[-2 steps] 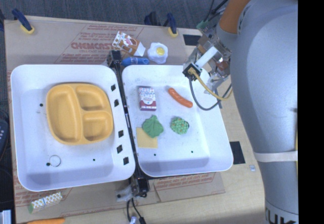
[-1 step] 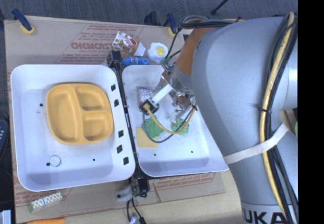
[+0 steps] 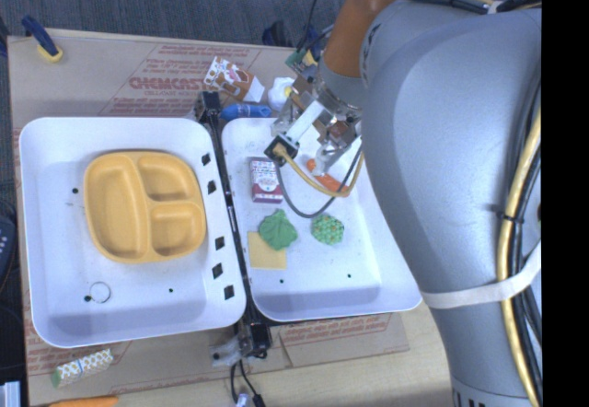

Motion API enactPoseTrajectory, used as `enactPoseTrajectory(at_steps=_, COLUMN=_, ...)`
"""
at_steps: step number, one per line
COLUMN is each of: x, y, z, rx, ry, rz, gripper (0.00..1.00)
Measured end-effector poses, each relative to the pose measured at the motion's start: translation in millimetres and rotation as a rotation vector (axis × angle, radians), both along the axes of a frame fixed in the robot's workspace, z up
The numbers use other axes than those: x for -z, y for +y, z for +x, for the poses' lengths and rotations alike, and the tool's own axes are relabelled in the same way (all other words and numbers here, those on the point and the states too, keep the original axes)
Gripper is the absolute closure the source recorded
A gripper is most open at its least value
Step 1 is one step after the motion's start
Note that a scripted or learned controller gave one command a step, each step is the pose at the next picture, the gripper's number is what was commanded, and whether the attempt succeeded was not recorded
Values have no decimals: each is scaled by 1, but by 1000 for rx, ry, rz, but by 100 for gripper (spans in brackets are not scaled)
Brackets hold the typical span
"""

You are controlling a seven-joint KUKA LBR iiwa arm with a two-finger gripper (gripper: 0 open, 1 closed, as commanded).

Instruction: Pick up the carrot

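Carrot (image 3: 324,179): upper right of the right bin (image 3: 368,290), partly hidden under the end effector (image 3: 324,149).
End effector: grip state unclear.
Open room: bin's lower strip.

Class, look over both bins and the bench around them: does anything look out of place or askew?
Mildly. A small carton and a blue item lie on the cardboard behind the right bin, outside both bins. The red packet, green pieces and yellow slice lie in it, scattered.
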State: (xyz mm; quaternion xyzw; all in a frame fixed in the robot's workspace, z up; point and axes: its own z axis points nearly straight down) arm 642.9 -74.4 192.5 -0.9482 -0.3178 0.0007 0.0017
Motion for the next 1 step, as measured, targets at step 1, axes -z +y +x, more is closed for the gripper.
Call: enactPoseTrajectory(at_steps=1, x=59, y=-30, z=-2, rx=-71, ry=4, rz=0, gripper=0)
